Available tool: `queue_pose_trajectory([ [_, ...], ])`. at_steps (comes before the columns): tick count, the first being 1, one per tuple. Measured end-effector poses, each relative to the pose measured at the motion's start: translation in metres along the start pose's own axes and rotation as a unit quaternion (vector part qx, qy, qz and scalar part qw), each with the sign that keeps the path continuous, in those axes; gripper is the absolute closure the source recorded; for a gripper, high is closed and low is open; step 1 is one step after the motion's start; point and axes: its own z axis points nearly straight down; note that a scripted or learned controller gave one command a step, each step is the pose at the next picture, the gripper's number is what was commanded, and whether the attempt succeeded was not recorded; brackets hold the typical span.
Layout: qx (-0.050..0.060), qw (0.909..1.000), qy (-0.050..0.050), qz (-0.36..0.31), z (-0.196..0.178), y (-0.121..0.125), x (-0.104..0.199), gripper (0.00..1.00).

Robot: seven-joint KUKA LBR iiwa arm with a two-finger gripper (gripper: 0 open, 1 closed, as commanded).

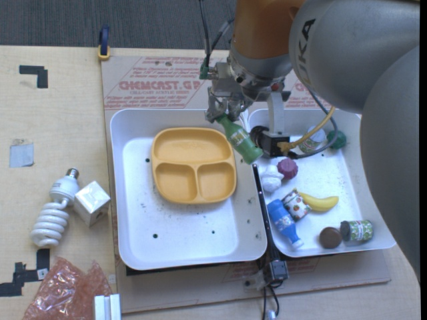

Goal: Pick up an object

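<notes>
Your gripper [223, 115] has its fingers clamped on the green bottle [239, 139], which hangs tilted over the far right corner of the left bin [127, 179], just past the yellow divided plate [194, 164].

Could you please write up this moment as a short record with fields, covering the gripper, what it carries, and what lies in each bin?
gripper: gripper above the bins' shared wall, near the far edge
held item: green bottle between the fingers, tilted, lifted
left bin: yellow divided tray
right bin: banana, blue bottle, brown ball, small jar, among others
outside bins: light bulb, white cube
</notes>
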Motion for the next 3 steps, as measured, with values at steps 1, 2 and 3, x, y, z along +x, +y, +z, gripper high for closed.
queue_pose_trajectory([
  [1,-0.001,1.0,0.0,0.0,0.024,0.025,0.049,1.0],
  [2,-0.001,1.0,0.0,0.002,0.036,0.046,0.015,1.0],
  [3,0.0,1.0,0.0,0.0,0.011,-0.016,0.026,1.0],
])
